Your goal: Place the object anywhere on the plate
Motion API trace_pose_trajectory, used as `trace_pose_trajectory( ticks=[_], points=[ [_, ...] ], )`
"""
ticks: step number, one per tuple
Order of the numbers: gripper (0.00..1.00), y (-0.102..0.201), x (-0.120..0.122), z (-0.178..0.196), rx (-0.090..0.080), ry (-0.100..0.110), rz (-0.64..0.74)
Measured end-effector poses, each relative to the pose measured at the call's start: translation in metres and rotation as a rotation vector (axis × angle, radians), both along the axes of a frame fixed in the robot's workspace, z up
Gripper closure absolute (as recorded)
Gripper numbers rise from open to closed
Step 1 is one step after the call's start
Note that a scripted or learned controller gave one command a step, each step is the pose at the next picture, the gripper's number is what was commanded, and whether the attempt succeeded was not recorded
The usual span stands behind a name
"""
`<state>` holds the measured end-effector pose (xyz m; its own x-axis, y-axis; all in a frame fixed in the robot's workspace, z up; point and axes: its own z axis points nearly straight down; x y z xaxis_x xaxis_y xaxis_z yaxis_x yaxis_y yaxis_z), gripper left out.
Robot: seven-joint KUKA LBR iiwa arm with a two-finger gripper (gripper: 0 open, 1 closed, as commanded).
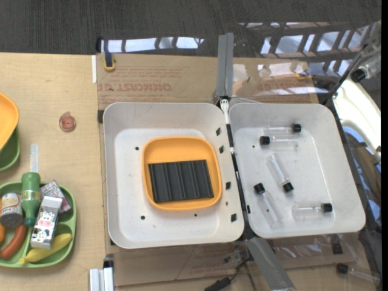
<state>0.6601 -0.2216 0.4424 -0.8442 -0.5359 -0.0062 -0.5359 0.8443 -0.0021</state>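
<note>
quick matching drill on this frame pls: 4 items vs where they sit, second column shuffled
Items:
1. orange plate
2. clear vials with black caps
3. green tray of toy food
4. small pink round piece

Places:
A. on the bare bench top, left of the bins
B. right bin
C. lower left corner of the view
D. left bin

Pairs: 1-D, 2-B, 3-C, 4-A
</note>
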Motion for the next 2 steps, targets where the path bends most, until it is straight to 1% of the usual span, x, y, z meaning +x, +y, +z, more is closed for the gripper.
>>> trace_pose_trajectory(
  ticks=[1, 2],
  points=[
    [0.00, 0.000, 0.000, 0.000, 0.000, 0.000, 0.000],
    [0.00, 0.000, 0.000, -0.035, 0.000, 0.003, 0.331]
  ],
)
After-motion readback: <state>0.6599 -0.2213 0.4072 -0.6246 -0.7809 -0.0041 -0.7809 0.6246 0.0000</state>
